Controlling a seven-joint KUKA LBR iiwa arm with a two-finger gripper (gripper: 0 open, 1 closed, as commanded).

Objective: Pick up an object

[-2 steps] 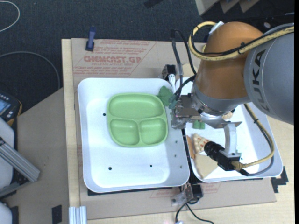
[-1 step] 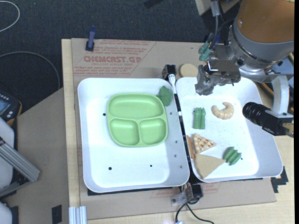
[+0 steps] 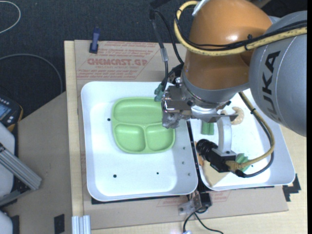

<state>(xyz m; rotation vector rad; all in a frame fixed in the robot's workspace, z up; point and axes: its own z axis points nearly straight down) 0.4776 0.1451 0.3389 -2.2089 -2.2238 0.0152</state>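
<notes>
Camera view: two white bins side by side on the bench (image 3: 122, 57); the arm (image 3: 224, 38) reaches in from the right and hangs over the wall between them
Pincer (image 3: 169, 122): low over the right rim of the green plate (image 3: 139, 130); the wrist hides its tip, so I cannot tell whether it is apart or together, nor whether it touches the rim
Green plate: three compartments, lying flat in the far middle of the left bin (image 3: 131, 179); likely the thing to pick
Right bin (image 3: 273, 174): mostly under the arm; a small green piece (image 3: 208, 128) and a pale ring (image 3: 237, 115) show at its far side
Done: the approach, by the look of it; pincer at the plate's edge
Left: a proven grip and the lift; the plate shows no rise off the bin floor
</notes>
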